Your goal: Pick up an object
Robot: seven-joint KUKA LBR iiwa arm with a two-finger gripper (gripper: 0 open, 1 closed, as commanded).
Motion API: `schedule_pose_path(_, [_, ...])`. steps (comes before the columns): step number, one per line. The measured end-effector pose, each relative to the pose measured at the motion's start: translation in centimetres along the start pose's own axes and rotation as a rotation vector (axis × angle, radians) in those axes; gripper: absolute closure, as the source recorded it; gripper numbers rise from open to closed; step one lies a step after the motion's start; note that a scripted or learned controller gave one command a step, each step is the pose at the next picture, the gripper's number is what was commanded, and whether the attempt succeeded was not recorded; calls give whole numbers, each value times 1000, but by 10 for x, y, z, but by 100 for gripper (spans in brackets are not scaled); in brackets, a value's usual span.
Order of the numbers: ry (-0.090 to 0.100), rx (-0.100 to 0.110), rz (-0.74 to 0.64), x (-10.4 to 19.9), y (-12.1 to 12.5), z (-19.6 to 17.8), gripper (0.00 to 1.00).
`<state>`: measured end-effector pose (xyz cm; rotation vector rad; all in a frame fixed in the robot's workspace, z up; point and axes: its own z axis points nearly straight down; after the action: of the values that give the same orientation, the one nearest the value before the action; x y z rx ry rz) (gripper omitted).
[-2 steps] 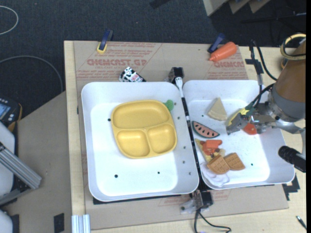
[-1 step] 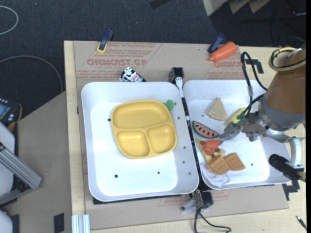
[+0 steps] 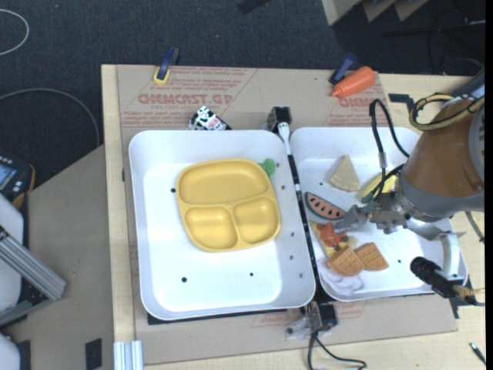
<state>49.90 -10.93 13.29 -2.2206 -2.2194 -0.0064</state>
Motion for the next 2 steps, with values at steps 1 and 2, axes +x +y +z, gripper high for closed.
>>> schedule_pose_path(1, [-12,-22,1,-3,5,5,0])
schedule_pose_path(2, [-12,-16,4,-4,3,-2,100])
